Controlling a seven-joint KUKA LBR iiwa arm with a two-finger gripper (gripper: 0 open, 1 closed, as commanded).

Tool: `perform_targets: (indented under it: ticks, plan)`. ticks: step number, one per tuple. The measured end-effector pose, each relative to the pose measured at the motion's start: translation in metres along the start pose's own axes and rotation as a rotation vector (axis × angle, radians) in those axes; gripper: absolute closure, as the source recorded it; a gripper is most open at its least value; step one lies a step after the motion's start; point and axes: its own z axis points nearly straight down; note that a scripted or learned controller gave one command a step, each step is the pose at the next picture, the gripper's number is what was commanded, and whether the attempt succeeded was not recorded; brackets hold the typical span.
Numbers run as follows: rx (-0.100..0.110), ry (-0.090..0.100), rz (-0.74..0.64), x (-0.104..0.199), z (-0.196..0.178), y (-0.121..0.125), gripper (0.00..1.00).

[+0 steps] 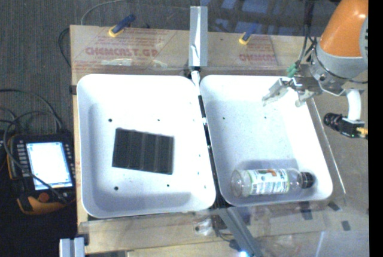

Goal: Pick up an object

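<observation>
We see one clear plastic bottle with a paper label and dark cap (pixel 272 181) lying on its side along the near edge of the right shallow white bin (pixel 251 124), cap toward that bin's near right corner. We judge it light, stiff enough to hold, but smooth and prone to roll; a grip across its labelled middle looks safest. One flat dark ribbed rectangular panel (pixel 143 150) lies in the middle of the left white bin (pixel 96 94), thin and hard to pinch. The two-finger end effector (pixel 286 91) hangs over the right bin's far right corner, fingers spread, holding nothing. We count two bins, two objects.
</observation>
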Motion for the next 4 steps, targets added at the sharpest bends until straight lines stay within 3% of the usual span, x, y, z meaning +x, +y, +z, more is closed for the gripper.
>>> perform_targets:
  ticks: [1,2,3,4]
  plan:
    - [0.001,-0.001,0.086,-0.011,0.016,-0.074,0.0]
    - [-0.003,-0.003,-0.301,-0.004,-0.05,-0.112,0.0]
    - [-0.002,-0.003,-0.38,-0.015,-0.077,-0.044,0.0]
    - [0.001,-0.001,-0.206,-0.01,0.022,-0.112,0.0]
